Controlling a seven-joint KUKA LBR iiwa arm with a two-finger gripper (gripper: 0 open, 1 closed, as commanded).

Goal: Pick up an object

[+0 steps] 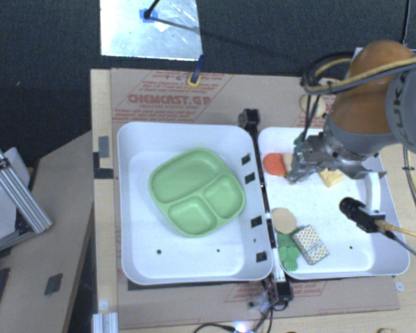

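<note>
Camera view: the grey arm's two-finger gripper (296, 170) is lowered into the right white bin (388, 259), right of centre frame, beside the orange rounded block (274, 163); its state cannot be told. A green compartment tray (196, 191) occupies the left white bin (135, 255).

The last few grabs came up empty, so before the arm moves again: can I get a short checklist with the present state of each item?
1. Gripper over the right bin: ok, it sits near the bin's upper left corner.
2. Target close by: ok, the orange piece lies just left of the gripper.
3. Fingers open or shut: cannot tell, the wrist hides them.
4. Anything held already: cannot tell.
5. Yellow block clear of the arm: not ok, the arm partly covers it.
6. Other items away from the gripper: ok, the tan disc, green pieces and patterned box lie lower in the bin.
</note>
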